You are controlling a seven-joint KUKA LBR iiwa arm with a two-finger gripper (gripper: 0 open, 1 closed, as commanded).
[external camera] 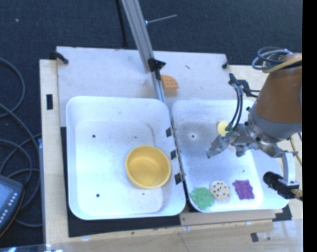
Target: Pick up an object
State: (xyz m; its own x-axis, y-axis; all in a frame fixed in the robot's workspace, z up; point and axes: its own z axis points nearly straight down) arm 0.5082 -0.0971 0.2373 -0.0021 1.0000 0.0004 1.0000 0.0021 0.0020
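Observation:
My gripper [217, 146] reaches in from the right and hangs over the middle of the right bin [200, 114]. A small yellow object [222, 127] sits right beside the gripper's upper side; whether it touches the gripper I cannot tell. Along the right bin's front edge lie a green piece [202, 197], a round speckled cookie-like piece [220, 190] and a purple piece [244, 189]. A yellow bowl [147, 166] stands upright in the left bin [95, 140], near its right wall.
An orange object [170, 83] lies on the bench behind the bins. A slanted metal rail [140, 30] runs down to the divide between the bins. Cables and a black fitting [276, 184] sit by the right bin's right edge.

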